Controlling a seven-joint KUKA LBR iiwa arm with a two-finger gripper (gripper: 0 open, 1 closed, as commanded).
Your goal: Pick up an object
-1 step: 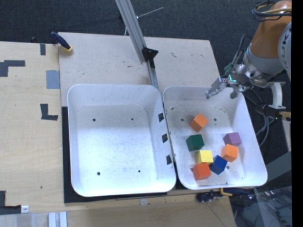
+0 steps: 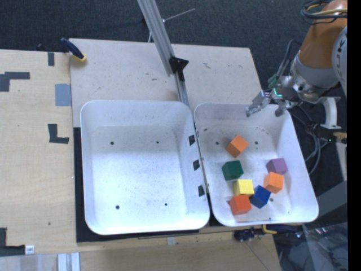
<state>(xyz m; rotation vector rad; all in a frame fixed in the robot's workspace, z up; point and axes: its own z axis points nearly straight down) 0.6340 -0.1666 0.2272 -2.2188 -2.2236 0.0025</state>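
Blocks: seven coloured cubes cluster in the right bin [image 2: 293, 145]; orange block [image 2: 237, 145] sits apart, farthest.
Pincer: pincer [image 2: 265, 104] hangs over the far rim, fingers spread, holding nothing.
Risk: near cubes touch; descending there could wedge or scatter them.

Arm [image 2: 330, 44] cut off by right edge; blue cube [image 2: 261, 197] partly hidden behind yellow cube [image 2: 244, 186]
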